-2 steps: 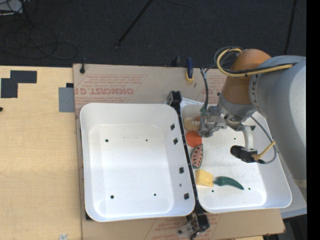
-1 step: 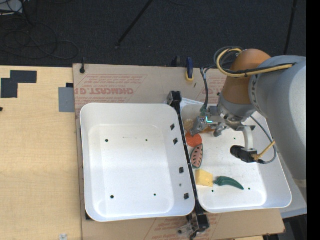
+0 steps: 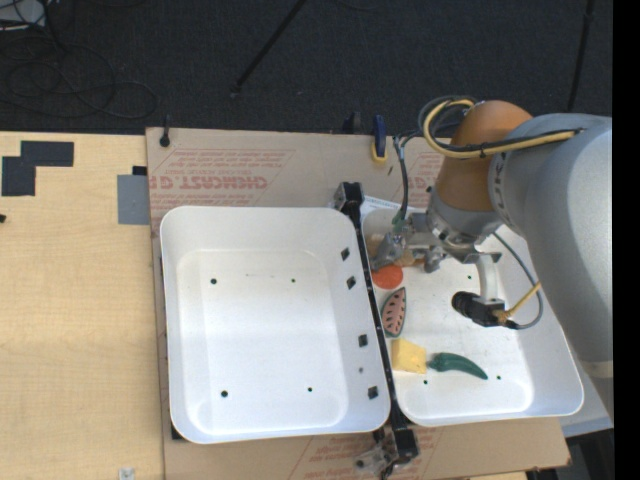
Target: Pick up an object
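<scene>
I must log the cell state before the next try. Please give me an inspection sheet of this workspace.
Surface: bench bearing left bin and right bin, side by side.
Job's things: in right bin, near the divider, orange piece, watermelon slice, yellow block, green pepper.
Clutter: nothing seen.
Grippers: pincer low over right bin's far part; finger state unclear.
Cables: yellow and grey loops at wrist; black cables on floor.
Surroundings: dark carpet behind bench.

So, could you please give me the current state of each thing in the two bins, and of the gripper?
Gripper: low over the right bin's far left corner.
Orange round piece: lying just below the gripper.
Watermelon slice: lying flat by the divider.
Yellow wedge: lying flat.
Green pepper: on its side.
Left bin: level.
Right bin: level.
</scene>
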Motion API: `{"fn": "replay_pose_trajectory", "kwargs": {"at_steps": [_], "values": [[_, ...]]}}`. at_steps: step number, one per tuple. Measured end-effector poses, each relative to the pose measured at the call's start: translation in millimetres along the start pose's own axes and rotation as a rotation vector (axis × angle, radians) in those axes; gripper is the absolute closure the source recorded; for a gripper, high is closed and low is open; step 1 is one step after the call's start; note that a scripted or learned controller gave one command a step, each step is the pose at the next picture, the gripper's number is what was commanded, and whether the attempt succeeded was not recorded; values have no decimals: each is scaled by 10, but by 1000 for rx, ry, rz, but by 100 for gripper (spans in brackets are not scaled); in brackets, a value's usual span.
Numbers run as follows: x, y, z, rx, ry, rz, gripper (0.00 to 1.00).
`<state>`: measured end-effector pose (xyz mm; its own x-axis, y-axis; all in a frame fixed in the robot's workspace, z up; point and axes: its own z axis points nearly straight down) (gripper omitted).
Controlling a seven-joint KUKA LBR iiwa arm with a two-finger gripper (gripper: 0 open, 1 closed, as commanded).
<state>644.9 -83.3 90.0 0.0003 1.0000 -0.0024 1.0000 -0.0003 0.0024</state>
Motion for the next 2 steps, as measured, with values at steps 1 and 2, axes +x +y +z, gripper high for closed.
{"fn": "replay_pose_trajectory", "kwargs": {"at_steps": [1, 2], "values": [[-1, -244, -7, -2, 0, 2, 0], [-334, -112, 3, 0, 3, 1, 0]]}}
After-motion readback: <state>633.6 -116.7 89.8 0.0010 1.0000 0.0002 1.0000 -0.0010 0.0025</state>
